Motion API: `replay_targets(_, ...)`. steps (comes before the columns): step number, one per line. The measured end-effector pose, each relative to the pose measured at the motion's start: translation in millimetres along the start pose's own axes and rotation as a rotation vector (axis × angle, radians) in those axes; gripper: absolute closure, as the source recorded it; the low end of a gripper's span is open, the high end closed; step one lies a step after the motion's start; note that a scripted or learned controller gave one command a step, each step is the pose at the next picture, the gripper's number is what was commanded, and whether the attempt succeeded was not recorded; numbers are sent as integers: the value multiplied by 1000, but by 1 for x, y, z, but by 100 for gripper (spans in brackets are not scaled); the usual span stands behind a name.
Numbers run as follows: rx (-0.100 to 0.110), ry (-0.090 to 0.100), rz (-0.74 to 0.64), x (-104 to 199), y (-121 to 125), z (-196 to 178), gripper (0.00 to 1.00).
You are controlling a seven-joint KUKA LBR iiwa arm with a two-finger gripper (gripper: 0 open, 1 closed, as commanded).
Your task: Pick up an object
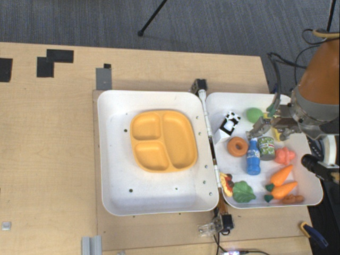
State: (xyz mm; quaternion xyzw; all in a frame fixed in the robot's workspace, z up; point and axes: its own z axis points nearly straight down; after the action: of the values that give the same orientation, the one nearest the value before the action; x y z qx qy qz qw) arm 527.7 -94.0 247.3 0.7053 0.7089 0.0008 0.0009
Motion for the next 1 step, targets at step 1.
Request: replay_targets(1,5,0,124,-43,15,111,0)
